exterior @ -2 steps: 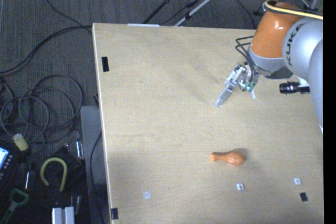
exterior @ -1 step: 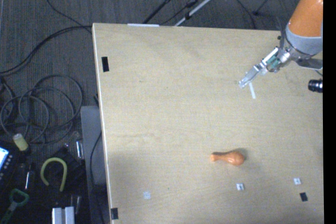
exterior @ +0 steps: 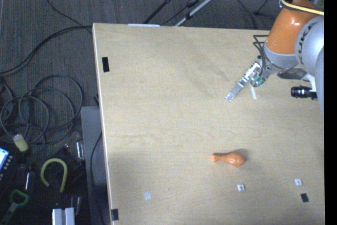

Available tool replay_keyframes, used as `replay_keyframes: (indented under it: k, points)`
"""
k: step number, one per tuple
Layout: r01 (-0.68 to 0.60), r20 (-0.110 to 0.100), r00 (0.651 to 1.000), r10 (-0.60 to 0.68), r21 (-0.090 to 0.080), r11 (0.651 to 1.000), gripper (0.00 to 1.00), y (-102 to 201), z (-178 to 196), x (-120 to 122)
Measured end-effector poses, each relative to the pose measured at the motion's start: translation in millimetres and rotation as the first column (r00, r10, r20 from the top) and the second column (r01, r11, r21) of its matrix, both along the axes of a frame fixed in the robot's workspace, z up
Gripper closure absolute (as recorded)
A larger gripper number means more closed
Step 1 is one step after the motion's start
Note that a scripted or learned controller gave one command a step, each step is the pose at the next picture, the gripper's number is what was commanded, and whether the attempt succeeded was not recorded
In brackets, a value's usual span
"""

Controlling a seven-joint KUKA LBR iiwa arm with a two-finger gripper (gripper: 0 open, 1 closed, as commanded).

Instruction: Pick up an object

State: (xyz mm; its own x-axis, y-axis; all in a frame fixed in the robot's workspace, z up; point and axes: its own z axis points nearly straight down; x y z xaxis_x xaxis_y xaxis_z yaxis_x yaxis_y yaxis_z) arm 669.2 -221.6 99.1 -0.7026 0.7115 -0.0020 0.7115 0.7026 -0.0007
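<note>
- Work surface: one flat bench top [exterior: 168,113] of pale, smooth, wood-toned board with straight edges, seen at a slant.
- Markers: small dark rectangular tags lie on the board, one near its upper left edge [exterior: 105,64], one at the lower left corner [exterior: 115,214] and one at the lower right [exterior: 304,197]. Two small pale square tags [exterior: 240,187] lie near the lower right as well.
- Task item: one orange object [exterior: 230,158], smooth, with a rounded bulb at its right end tapering to a narrow neck at its left. It lies flat on the board in the lower right area.
- Arm: one grey arm with a glossy orange band [exterior: 287,29] enters from the right.
- Gripper [exterior: 235,91]: slender and pale, pointing down and to the left, hanging over bare board. Whether it is wide or narrow cannot be told. Nothing is seen between its tips.
- Relation: the orange object lies well apart from the gripper, nearer the camera and almost directly below it in the view.
- Floor: dark ribbed carpet [exterior: 47,18] with several looped black cables [exterior: 42,108] to the left.
</note>
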Motion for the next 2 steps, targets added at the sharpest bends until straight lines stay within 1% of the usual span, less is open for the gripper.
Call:
replay_keyframes:
  k: [1,2]
  points:
    - [-0.23,0.002,0.973,0.23,0.0,0.973,0.0,8,-14,-3]
    - [-0.247,0.002,0.969,0.247,-0.001,0.969,0.0,-1,10,-8]
